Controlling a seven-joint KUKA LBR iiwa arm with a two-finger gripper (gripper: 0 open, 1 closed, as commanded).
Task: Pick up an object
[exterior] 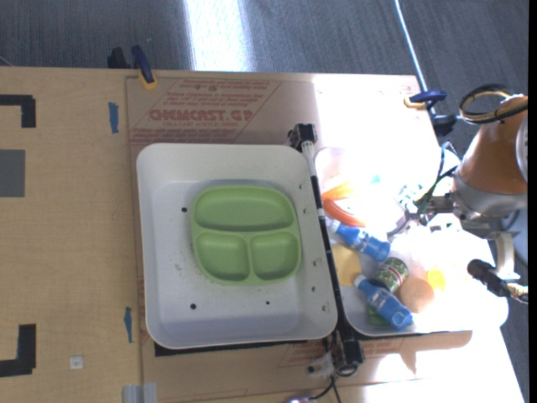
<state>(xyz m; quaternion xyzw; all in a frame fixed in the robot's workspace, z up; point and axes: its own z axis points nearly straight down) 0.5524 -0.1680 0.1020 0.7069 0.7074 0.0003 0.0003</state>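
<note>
Overhead, the grey arm with its orange band (495, 162) reaches in at the right edge of the frame, its claw (413, 217) lost in glare over the right white bin (436, 321); its state cannot be told. Below it lie two blue plastic bottles (362, 242) (384, 303), a small green-labelled can (391, 272) and an orange carrot-shaped toy (340, 200). At centre, the left white bin (159, 250) holds a green three-compartment plastic tray (245, 233) on the tan cardboard-covered desk (67, 250).

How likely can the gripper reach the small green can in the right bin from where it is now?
Probably yes. The gripper hangs just above the green can, whose top is uncovered. Two blue bottles lie close beside it, so the fingers have little room.
</note>
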